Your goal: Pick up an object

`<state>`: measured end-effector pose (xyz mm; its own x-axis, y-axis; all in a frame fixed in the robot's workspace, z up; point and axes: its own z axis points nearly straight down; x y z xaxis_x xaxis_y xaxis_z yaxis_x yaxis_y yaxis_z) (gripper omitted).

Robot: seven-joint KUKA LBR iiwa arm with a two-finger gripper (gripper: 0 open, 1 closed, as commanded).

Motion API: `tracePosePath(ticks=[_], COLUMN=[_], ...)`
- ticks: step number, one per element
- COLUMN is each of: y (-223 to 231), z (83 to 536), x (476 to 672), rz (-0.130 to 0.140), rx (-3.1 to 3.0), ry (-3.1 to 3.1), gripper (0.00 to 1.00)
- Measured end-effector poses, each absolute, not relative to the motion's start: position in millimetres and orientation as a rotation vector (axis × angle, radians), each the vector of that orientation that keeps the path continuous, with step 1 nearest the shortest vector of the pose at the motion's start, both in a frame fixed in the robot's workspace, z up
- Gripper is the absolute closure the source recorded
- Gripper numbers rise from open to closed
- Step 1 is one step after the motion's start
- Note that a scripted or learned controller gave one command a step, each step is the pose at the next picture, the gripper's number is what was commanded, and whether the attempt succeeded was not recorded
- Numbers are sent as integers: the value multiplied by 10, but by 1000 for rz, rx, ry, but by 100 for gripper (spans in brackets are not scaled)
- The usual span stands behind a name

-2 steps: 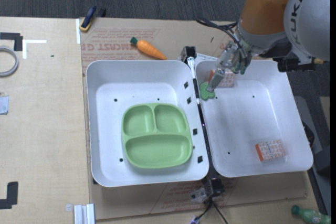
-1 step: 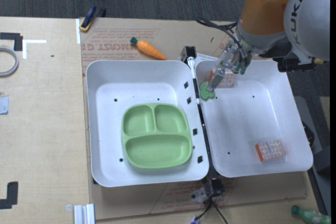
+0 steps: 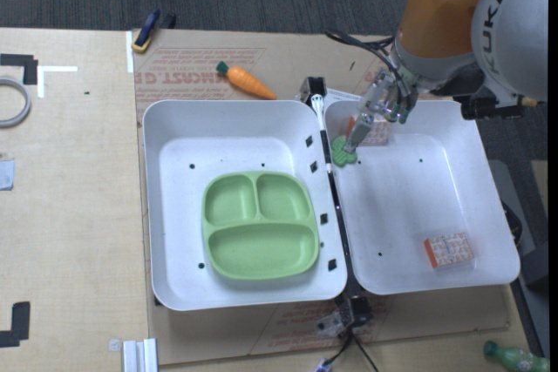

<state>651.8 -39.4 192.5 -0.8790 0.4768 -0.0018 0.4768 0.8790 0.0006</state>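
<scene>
Your gripper [image 3: 356,138] hangs low in the right bin's [image 3: 488,187] far left corner, the small green piece [image 3: 343,152] sitting right at its tips, just below and left, touching or nearly, though I can't tell whether it's clamped or loose.

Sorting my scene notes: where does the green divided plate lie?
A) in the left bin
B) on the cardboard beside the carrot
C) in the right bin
A: the green divided plate lies flat on the floor of the left bin, apart from the carrot.
</scene>
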Motion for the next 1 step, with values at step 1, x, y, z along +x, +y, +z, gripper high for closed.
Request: tracePosePath(ticks=[1], y=[-394], z=[1925], x=[6518], rz=[0], rx=[772], ry=[3043], gripper=[0])
